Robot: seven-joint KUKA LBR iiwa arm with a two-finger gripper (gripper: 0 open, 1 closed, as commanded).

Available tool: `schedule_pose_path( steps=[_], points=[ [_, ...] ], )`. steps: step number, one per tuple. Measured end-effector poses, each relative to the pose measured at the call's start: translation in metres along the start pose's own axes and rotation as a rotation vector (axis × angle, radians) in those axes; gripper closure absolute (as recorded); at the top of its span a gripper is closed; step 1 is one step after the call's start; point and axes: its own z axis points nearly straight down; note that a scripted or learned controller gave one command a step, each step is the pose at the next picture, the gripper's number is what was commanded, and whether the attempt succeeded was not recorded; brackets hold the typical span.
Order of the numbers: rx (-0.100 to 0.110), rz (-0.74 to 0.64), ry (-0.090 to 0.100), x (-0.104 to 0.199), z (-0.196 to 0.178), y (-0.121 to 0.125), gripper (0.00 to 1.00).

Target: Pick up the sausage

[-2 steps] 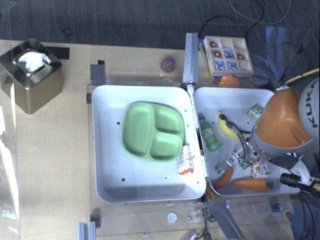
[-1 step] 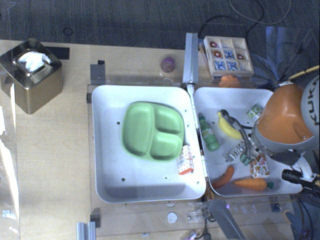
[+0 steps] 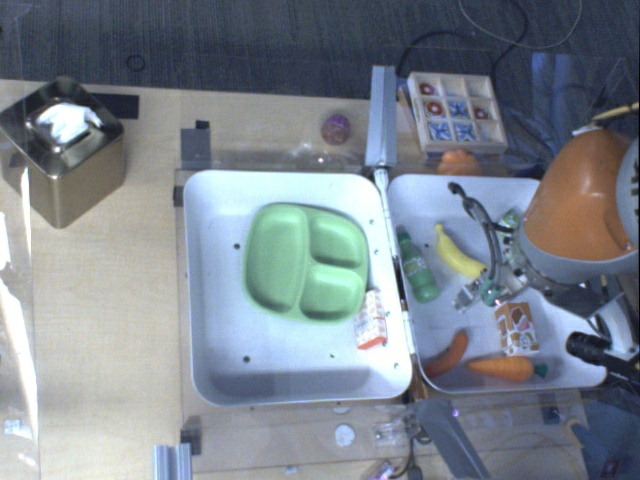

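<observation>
The sausage (image 3: 446, 354) is a reddish-brown link lying at a slant near the front left corner of the right bin (image 3: 560, 190). My gripper (image 3: 476, 292) hangs over the middle of that bin, just below the yellow banana (image 3: 457, 252). It is behind the sausage and slightly to its right, clearly apart from it. The arm's orange band (image 3: 580, 203) and grey wrist cover the bin's right side.
In the right bin, a green bottle (image 3: 415, 266) lies along the left wall. An orange carrot (image 3: 502, 368) and a small carton (image 3: 516, 328) lie right of the sausage. The left bin (image 3: 215, 368) holds a green divided plate (image 3: 306, 260) and a red-and-white carton (image 3: 371, 320).
</observation>
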Motion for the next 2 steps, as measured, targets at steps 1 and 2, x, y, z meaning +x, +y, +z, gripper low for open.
schedule_pose_path(
  steps=[1, 2],
  points=[
    [0.000, 0.000, 0.000, 0.000, 0.000, 0.000, 0.00],
    [0.000, -0.094, 0.000, -0.027, 0.094, -0.015, 0.00]
  ],
)
